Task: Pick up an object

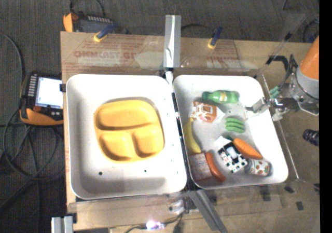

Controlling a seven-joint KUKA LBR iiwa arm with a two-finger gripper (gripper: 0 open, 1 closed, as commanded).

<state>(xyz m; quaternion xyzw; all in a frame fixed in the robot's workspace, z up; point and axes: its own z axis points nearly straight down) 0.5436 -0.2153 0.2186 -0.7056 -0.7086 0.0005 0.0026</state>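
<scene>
Dark carpet surrounds the bench. The gripper (258,106) hangs at the right bin's (181,123) right rim, whether wide or narrow I cannot tell; the bottle (220,96) lies inside, likely reachable.

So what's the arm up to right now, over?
Gripper over right bin's right edge, holding nothing. Green bottle nearest, untouched. Path clear.

We count two white bins (72,123), one yellow divided tray (129,128), one green bottle (220,96), one banana (191,138), one carrot (248,149), one sausage (215,167) and one small carton (203,112)
</scene>
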